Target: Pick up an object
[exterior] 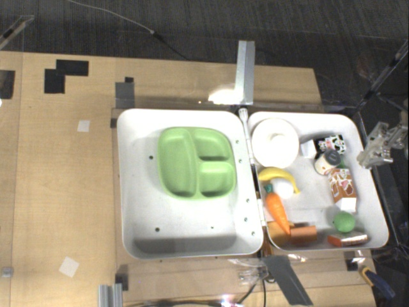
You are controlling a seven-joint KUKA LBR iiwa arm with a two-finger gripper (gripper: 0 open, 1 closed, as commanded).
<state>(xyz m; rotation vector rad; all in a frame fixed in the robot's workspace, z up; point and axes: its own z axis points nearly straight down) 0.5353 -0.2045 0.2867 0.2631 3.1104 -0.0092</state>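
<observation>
Left bin (137,190) holds a green tray (195,162). Right bin (370,200) holds plate (275,141), banana (278,176), carrot (277,212), green ball (344,222). Gripper (378,149) at right edge; finger state cannot be told.

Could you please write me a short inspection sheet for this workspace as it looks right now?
Surface: wooden bench bearing two shallow white bins, the left bin and the right bin, side by side.
Job's things: in the right bin, a white bowl, banana, carrot, green ball, a small carton and some smaller items too small to name.
Clutter: a green divided plate in the left bin; black marks on the bench.
Hand: the hand is at the right bin's right rim, nothing seen between its fingers.
Cables: a thin cable across the dark floor behind the bench.
Surroundings: dark floor; a metal post behind the bins.
</observation>
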